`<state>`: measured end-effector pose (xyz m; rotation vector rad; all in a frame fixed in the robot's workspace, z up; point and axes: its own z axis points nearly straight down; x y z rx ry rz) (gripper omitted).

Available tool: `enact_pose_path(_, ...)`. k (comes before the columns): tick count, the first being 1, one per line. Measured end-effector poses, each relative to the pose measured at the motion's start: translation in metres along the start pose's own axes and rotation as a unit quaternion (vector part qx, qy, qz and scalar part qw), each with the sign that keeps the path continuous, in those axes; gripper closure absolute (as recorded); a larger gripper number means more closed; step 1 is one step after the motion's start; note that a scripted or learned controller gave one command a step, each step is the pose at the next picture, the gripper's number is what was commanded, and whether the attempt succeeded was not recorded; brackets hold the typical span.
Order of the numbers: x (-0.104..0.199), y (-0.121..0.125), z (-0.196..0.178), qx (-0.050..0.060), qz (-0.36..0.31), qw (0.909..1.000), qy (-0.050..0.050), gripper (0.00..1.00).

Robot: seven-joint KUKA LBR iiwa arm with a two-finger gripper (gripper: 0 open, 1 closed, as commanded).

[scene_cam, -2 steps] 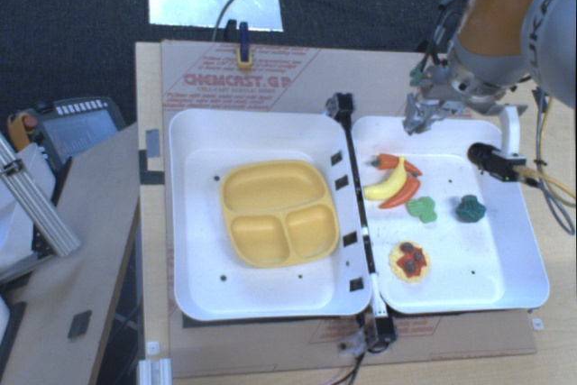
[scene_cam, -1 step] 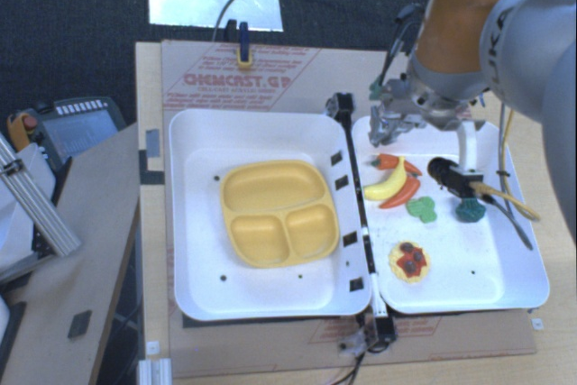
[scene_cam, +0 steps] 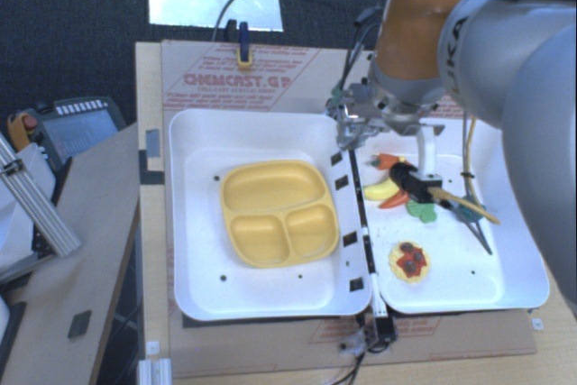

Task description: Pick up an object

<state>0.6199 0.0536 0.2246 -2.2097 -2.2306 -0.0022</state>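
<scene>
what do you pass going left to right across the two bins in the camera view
yellow divided tray in the left bin → yellow banana toy → small pizza toy → scissors-like tool near the right bin's right side

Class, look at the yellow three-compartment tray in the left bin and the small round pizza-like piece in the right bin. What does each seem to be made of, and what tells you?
The yellow three-compartment tray looks like moulded plastic: one even colour, rounded edges, a soft sheen. The small round pizza-like piece seems a plastic or rubber toy, matt, with red printed or moulded topping; too small to settle.
</scene>
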Motion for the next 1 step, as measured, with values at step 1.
enact_pose_path(1, 0.0503, -0.0152, -0.0100, -0.001, 0.000, 1.0000, 0.000, 1.00)
